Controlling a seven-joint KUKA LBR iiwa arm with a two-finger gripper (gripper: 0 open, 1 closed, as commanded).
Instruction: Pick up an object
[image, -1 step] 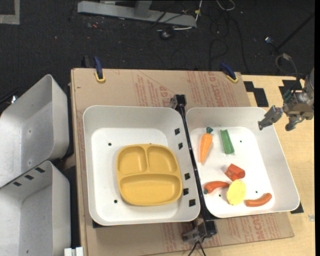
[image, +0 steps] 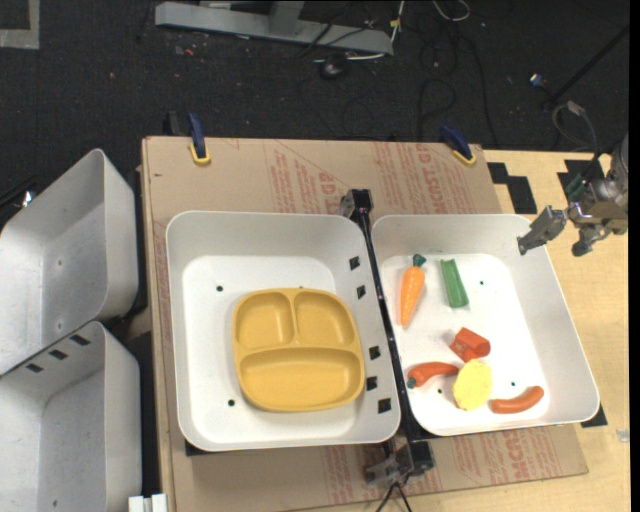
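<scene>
The gripper (image: 560, 231) is at the upper right corner of the right white plastic bin (image: 560, 330), just past its rim. Its two dark fingers (image: 537, 230) are spread apart with nothing between them.

Inside that right bin sit six small toy foods. An orange toy carrot with a green top (image: 411, 290) lies near the bin's left wall. A green stick-shaped block (image: 455, 283) lies just right of the carrot. Lower down is a red chunky block (image: 469, 345). Below that, a yellow round toy (image: 474, 385) touches a red-orange sausage shape (image: 430, 373) on its left. Another red-orange sausage (image: 516, 401) lies near the bin's lower right corner.

The left white bin (image: 200, 300) holds a yellow plastic tray with three parts (image: 297, 349).
</scene>
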